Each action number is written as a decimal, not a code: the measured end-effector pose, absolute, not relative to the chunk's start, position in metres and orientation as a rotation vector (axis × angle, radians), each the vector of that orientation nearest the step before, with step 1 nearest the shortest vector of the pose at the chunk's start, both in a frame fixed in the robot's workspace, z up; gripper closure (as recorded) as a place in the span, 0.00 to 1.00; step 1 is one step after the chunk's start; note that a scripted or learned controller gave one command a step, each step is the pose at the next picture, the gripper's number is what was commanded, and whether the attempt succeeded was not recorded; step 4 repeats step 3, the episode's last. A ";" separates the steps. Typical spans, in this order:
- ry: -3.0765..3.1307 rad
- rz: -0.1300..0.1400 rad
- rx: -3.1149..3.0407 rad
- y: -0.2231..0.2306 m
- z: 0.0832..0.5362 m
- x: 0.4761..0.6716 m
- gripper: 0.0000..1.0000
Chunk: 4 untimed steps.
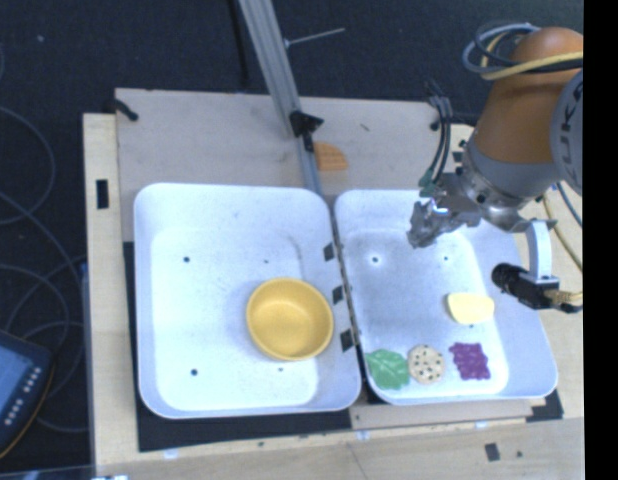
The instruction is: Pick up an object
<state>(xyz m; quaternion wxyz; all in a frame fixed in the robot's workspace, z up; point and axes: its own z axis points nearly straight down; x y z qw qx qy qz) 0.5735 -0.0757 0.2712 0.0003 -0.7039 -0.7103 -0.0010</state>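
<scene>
The yellow bowl (289, 318) sits alone in the left bin (169, 218). Right of it, in the right bin (389, 218), a green piece (388, 368), cookie (425, 364), purple piece (471, 360) and yellow piece (470, 308) lie close together. The gripper (425, 224) hangs above bare floor, well apart from them; whether it is apart or together I cannot tell. Coming straight down would likely catch nothing; the flat pieces may slip.

Single fixed overhead camera
It looks down at a slant, seemingly from mid-height, on both bins (149, 268).
</scene>
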 end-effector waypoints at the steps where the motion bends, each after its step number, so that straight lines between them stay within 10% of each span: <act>1: -2.228 0.000 -2.215 -0.025 0.256 0.572 1.00; 4: -2.228 0.002 -2.213 0.086 0.244 0.571 1.00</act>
